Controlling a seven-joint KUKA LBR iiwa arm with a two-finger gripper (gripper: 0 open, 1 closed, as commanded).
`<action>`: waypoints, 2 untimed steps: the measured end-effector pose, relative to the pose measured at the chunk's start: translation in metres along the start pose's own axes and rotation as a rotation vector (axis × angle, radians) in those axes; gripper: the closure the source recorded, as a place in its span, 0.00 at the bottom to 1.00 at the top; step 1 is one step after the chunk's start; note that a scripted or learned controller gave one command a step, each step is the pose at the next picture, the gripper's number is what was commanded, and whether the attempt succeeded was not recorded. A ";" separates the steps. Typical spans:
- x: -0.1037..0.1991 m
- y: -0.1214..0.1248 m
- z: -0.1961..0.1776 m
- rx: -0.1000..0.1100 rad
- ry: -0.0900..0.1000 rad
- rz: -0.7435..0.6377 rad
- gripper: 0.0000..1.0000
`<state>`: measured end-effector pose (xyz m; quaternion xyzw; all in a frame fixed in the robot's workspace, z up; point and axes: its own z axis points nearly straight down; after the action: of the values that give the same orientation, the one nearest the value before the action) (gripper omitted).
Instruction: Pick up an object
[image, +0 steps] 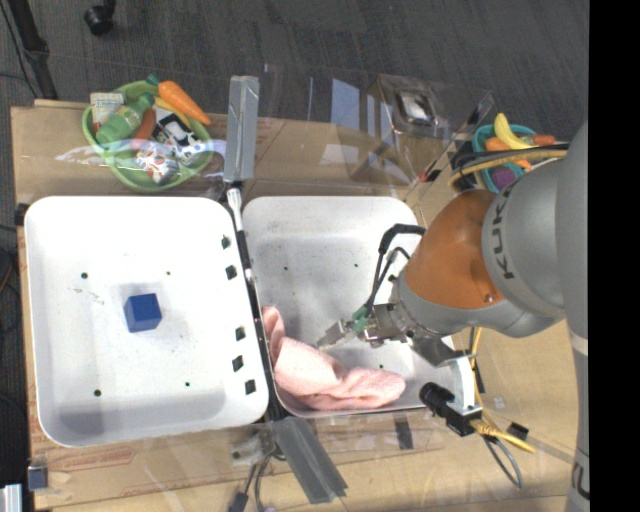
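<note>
Camera view: hand (338, 334) hovers over the right bin (330, 225), just above a pink cloth (330, 378); its grip cannot be judged. Blue cube (143, 311) lies in the left bin (60, 300).

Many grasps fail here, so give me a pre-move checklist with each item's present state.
1. Target in reach: pink cloth lies in the right bin, near its front wall: ok.
2. Gripper over the cloth's upper edge: ok.
3. Finger opening: cannot tell.
4. Anything held between the fingers: cannot tell.
5. Cloth bunched against the bin's left wall, which may hinder a grasp there: not ok.
6. Blue cube alone in the left bin, apart from the arm: ok.
</note>
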<state>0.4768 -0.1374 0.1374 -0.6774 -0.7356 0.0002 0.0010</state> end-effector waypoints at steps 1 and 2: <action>0.014 0.002 0.044 -0.003 -0.001 -0.064 0.00; 0.037 0.016 0.044 -0.004 -0.004 -0.106 0.00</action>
<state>0.4896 -0.0995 0.0931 -0.6375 -0.7704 0.0003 -0.0019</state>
